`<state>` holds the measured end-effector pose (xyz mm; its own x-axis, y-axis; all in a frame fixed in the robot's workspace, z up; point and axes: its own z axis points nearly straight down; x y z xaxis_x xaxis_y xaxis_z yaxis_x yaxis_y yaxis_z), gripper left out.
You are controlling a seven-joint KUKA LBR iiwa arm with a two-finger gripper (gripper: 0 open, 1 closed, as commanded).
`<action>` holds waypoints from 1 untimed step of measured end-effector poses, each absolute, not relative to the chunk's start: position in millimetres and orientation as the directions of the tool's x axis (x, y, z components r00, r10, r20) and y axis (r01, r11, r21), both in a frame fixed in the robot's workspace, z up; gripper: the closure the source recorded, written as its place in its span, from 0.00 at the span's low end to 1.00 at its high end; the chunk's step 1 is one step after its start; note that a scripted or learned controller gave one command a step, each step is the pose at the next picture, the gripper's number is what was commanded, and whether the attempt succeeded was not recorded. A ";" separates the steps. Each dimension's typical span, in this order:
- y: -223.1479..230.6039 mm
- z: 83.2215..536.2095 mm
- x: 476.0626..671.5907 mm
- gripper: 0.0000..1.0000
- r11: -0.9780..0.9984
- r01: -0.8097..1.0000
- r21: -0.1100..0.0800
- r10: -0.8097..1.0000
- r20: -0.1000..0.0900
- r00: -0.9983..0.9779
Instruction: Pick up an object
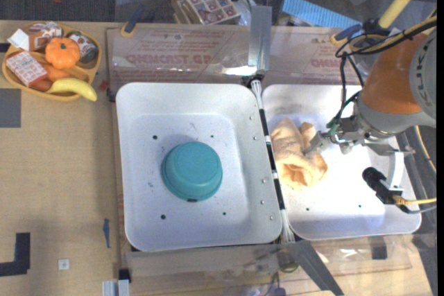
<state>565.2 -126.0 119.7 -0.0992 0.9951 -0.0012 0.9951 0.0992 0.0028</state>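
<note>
A crumpled tan and orange soft thing (297, 152) lies in the right bin (347, 218), against its left wall. My gripper (321, 140) reaches in from the right, low in that bin, with its tip at the soft thing's right edge. Nothing can be seen held in it. A teal bowl (193, 170) sits upside down in the middle of the left bin (139, 114), well away from the gripper.
The arm's grey and orange wrist (395, 90) hangs over the right bin's far right part. A yellow dish of toy food (52, 66) stands on the bench at the far left. Boxes and clutter (208, 0) lie behind the bins.
</note>
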 end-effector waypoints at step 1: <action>-116.4 95.1 548.3 0.00 0.180 0.983 0.023 0.984 -0.008 -0.180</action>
